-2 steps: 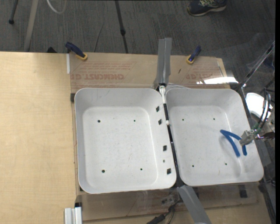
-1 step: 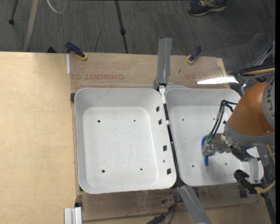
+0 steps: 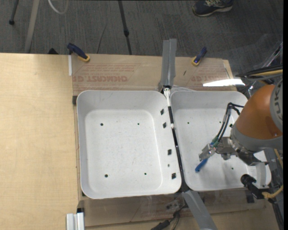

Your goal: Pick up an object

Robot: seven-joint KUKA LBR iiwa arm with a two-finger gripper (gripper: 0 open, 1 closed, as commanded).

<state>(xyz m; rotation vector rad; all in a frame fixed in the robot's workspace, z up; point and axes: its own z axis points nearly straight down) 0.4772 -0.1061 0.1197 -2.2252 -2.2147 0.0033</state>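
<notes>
The arm (image 3: 261,117) rises closest to us at the right edge of the frame, its orange band bulging over the right bin (image 3: 198,130). From it, dark cables run down and left to the gripper (image 3: 206,155), which sits low over the middle of that bin's floor and points toward the lower left.

A small blue thing (image 3: 200,165), slim and slanted, lies right at the gripper's tip, in the lower middle of the right bin. We cannot tell whether it is pinched or only touching, and we cannot tell how the jaws stand, since the metal parts blur together there.

The left bin (image 3: 121,148) fills the centre of the frame, its white floor marked by four small dark dots. The two bins touch along a shared edge fitted with small black clips.

Both rest on brown cardboard (image 3: 108,76) with reversed red lettering, held at the top by two blue-and-yellow clamps (image 3: 78,51). A grey strip (image 3: 168,63) runs up from the seam between the bins. Pale wooden bench (image 3: 36,134) takes up the left of the frame, and grey carpet with a shoe (image 3: 211,5) lies along the top.
</notes>
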